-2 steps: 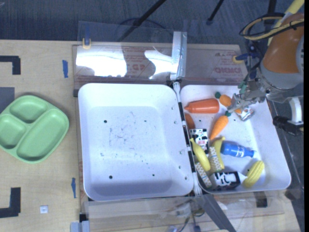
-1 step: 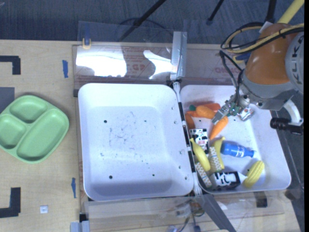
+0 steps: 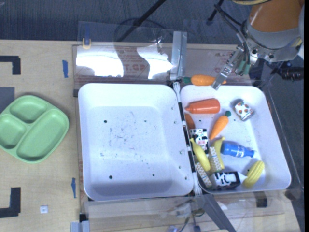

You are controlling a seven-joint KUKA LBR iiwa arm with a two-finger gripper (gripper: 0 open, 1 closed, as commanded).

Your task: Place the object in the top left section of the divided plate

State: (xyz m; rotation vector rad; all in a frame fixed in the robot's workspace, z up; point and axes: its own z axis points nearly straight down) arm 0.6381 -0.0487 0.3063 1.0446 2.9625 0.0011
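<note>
Green divided plastic plate (image 3: pixel 33 128) sits at the bench's (image 3: pixel 38 76) left edge, well apart from the hand (image 3: pixel 218 81). That hand hovers over the right white bin's (image 3: pixel 275 144) far rim, beside a small orange carrot (image 3: pixel 202 80); its grip cannot be told.

Two bins side by side on bench (image 3: pixel 43 66). Divided plate (image 3: pixel 32 128) lies left of left bin (image 3: pixel 130 139). Toys heaped in right bin (image 3: pixel 270 144); gripper (image 3: pixel 223 75) above its back rim.
</note>
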